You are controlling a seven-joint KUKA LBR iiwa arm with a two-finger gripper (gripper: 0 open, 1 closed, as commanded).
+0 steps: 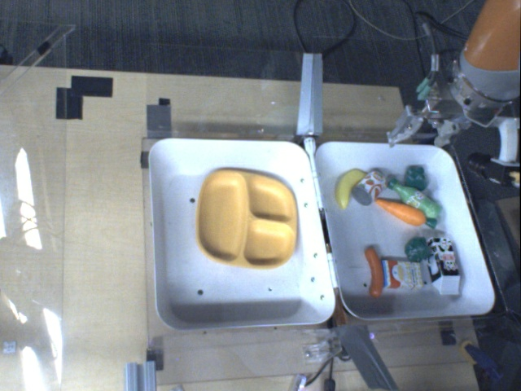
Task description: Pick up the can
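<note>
The can (371,188) is small, red and white with a grey end. It lies on its side in the back left part of the right bin (480,296), touching a yellow banana (349,186). My gripper (421,131) hangs over the bin's back rim, up and to the right of the can and well apart from it. Its fingers (399,133) stand spread and open, with nothing between them.
Around the can lie a green bottle (413,197), an orange carrot (400,211), a teal piece (416,174), a red sausage (374,270), a flat carton (403,274) and a cow-patterned box (444,261). The left bin (171,300) holds a yellow divided plate (246,217). Cables run behind the bins.
</note>
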